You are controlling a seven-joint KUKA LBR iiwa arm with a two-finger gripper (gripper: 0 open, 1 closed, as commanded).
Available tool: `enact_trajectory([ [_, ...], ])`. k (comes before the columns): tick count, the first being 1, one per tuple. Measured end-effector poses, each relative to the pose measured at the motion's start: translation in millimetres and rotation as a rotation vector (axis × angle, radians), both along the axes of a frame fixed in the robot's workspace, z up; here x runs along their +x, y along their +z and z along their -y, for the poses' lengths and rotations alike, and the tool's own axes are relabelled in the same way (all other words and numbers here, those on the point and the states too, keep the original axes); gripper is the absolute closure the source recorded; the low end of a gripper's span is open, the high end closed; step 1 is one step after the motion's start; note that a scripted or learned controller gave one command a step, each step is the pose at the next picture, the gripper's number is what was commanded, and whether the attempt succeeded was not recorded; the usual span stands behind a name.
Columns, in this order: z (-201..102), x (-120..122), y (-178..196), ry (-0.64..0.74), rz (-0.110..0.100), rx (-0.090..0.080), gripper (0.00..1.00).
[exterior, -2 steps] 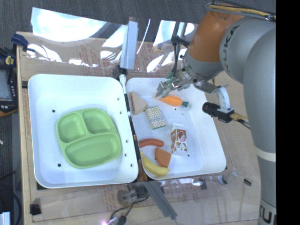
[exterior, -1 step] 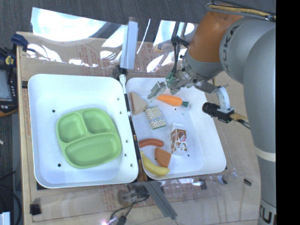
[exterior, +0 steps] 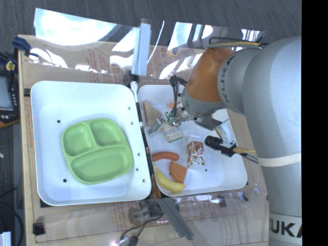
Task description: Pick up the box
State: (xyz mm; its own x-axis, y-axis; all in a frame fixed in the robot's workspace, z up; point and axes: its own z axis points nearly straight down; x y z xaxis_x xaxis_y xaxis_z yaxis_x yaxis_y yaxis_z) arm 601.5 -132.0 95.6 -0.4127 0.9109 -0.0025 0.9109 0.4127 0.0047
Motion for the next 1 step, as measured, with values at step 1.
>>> enact_trajectory([
  [1,0.9,1.5,11.2,0.003,0.004,-0.003,1.0],
])
